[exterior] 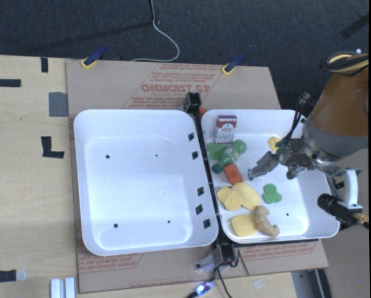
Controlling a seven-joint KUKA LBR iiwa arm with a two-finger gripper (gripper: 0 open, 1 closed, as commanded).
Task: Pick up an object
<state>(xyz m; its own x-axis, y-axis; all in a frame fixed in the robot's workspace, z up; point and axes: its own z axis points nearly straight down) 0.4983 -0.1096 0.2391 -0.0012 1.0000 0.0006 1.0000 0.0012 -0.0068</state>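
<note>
Camera view shows my claw (255,172) open and holding nothing, low over the right bin (297,118) near the orange carrot (233,174) and green toy (272,194), so I have picked nothing up yet.

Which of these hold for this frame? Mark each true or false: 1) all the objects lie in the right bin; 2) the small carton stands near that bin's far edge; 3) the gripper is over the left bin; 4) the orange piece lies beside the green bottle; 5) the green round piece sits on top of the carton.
1) True: the objects all lie in the right bin; the left bin shows just its white floor.
2) True: the carton is at the far edge.
3) False: the gripper is over the right bin.
4) True: the orange piece lies next to the green bottle.
5) False: the green round piece lies on the bin floor, apart from the carton.
</note>
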